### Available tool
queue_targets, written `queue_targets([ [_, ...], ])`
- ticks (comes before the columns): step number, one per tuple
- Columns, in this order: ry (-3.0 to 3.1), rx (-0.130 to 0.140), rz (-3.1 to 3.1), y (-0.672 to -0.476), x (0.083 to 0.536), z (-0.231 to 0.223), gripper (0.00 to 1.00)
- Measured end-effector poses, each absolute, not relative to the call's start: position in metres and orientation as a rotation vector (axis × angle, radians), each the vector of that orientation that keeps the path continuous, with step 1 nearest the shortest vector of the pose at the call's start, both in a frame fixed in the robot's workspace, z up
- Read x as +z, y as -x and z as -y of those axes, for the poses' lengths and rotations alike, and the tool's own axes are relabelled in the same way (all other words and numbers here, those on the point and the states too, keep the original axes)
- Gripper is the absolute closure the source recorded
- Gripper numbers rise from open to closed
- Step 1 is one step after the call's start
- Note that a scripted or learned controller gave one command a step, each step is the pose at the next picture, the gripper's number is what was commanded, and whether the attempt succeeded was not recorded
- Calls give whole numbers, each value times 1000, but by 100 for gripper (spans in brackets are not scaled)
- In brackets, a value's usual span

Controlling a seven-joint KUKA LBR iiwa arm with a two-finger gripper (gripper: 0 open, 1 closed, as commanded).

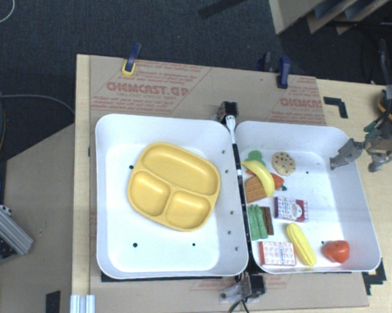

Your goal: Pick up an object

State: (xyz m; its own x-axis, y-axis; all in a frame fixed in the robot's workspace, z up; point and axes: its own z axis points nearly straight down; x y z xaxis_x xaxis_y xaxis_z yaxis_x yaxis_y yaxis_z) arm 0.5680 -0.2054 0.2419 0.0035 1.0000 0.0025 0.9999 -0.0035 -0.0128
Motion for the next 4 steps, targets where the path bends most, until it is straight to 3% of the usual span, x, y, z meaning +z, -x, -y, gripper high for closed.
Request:
queue_targets([
  [1,2222,0,2222,-571,250,205,0],
  [4,2218,4,2218,-579,101,193,0],
])
